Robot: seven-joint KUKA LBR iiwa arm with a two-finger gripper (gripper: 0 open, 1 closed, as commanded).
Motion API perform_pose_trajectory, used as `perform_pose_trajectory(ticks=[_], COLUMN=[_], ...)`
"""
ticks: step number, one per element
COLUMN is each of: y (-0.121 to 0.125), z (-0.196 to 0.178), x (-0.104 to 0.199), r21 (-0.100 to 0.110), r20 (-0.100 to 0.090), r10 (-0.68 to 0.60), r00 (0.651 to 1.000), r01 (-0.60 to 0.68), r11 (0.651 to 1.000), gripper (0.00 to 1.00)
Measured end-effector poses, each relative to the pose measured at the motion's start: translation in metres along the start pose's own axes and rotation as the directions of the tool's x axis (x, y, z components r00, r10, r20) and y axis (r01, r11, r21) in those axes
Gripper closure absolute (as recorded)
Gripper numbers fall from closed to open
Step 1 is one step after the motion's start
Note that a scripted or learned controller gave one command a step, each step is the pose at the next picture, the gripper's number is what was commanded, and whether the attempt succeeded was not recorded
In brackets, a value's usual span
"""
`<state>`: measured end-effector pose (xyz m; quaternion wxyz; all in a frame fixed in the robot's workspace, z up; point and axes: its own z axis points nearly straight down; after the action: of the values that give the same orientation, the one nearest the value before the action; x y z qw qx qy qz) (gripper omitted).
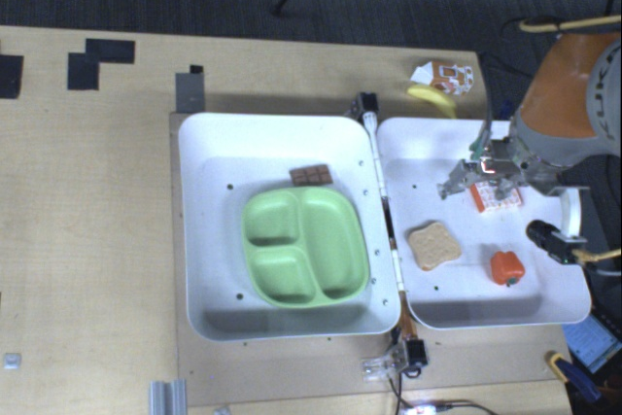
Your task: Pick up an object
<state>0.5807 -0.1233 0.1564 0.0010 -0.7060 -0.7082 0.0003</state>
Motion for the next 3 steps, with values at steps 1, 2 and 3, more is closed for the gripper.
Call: perform_pose_trajectory(ticks=[1, 2, 3], y=[-0.031, -0.028, 0.047], z=[0.070, 0.058, 0.030], x=[0.034, 0.034, -0.018], r21=[-0.008, -0.014, -0.008], r20=[0.001, 0.001, 0.003], r10=[0.001, 0.000, -0.002], r00=[1.000, 1.000, 1.000], r01=[-0.001, 0.000, 0.002], r11=[1.000, 1.000, 1.000], gripper=[0.00, 1.00, 1.00])
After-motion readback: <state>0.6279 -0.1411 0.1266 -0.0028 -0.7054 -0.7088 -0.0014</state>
